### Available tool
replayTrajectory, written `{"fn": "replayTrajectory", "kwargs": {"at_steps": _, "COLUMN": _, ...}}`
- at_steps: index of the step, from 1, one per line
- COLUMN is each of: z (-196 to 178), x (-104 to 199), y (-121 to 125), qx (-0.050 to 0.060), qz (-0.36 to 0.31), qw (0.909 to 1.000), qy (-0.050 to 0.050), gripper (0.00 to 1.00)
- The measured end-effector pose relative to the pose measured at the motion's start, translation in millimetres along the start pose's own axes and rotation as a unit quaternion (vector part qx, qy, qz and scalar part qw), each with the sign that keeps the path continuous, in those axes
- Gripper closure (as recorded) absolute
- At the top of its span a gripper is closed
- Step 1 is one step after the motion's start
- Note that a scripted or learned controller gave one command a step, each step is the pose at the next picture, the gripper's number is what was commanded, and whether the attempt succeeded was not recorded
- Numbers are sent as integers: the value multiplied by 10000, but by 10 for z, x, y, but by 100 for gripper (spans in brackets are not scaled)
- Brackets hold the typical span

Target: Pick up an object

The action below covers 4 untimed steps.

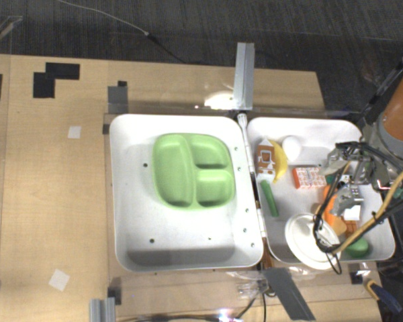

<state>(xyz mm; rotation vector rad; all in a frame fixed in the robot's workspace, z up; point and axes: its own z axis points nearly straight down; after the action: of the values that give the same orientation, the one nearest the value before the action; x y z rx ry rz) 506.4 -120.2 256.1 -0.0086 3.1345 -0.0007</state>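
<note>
Two shallow white bins sit side by side on a pale wooden bench (47, 200), dark carpet beyond. Left bin (131, 247): one green divided tray (191, 170), upside down. Right bin (309, 129): banana (280, 159), long axis running away from the camera; green cylinder (269, 198), lying the same way; red-and-white box (307, 176); white bowl (302, 237); small brown-and-white carton (264, 158). Gripper (346, 196) hangs over the right bin's far side (cables obscure it; grasp cannot be told).
</note>
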Motion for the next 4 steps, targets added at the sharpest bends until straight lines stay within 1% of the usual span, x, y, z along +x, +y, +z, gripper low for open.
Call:
{"fn": "replayTrajectory", "kwargs": {"at_steps": 1, "z": 1311, "x": -119, "y": -280, "qx": 9, "qz": -21, "qw": 10000, "qy": -27, "gripper": 0}}
{"fn": "replayTrajectory", "kwargs": {"at_steps": 2, "z": 1606, "x": -292, "y": -270, "qx": 23, "qz": 185, "qw": 9998, "qy": -83, "gripper": 0}}
{"fn": "replayTrajectory", "kwargs": {"at_steps": 3, "z": 1546, "x": -20, "y": -418, "qx": 47, "qz": 694, "qw": 9970, "qy": -344, "gripper": 0}}
{"fn": "replayTrajectory", "kwargs": {"at_steps": 4, "z": 1548, "x": -15, "y": -386, "qx": 52, "qz": 904, "qw": 9953, "qy": -342, "gripper": 0}}
